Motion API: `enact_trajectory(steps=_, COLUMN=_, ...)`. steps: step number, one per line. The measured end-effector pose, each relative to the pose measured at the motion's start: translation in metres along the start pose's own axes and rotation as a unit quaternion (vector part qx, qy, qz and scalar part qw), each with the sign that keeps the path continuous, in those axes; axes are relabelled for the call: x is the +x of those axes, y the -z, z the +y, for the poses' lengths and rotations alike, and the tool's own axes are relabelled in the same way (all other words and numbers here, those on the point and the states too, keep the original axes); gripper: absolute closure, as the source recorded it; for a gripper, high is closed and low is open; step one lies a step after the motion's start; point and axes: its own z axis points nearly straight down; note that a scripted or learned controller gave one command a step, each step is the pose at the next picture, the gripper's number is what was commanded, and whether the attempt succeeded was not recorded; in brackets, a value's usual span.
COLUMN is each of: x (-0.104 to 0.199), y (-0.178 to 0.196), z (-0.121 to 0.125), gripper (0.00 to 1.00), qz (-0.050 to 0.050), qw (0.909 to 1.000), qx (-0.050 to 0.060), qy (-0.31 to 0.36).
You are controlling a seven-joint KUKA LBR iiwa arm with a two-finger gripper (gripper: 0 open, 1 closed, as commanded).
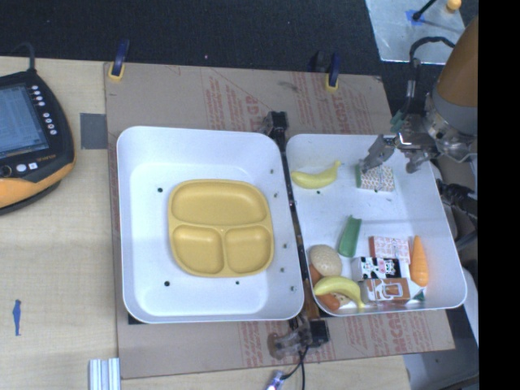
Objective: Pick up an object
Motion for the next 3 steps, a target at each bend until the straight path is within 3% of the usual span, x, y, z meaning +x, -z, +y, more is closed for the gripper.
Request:
enact_trajectory(steps=1, x=0.021, y=-0.138, z=-0.028, gripper=0.00, qz=0.000, qw=1.0000, qx=0.001, qy=0.001)
enact_trajectory(steps=2, x=0.017, y=-0.138, z=-0.068, gripper=0.00, qz=0.000, qw=1.0000, qx=0.000, qy=0.001)
enact_trajectory(steps=3, x=0.026, y=-0.137, z=-0.082, gripper=0.00, qz=-0.001, qw=1.0000, qx=-0.002, qy=0.001)
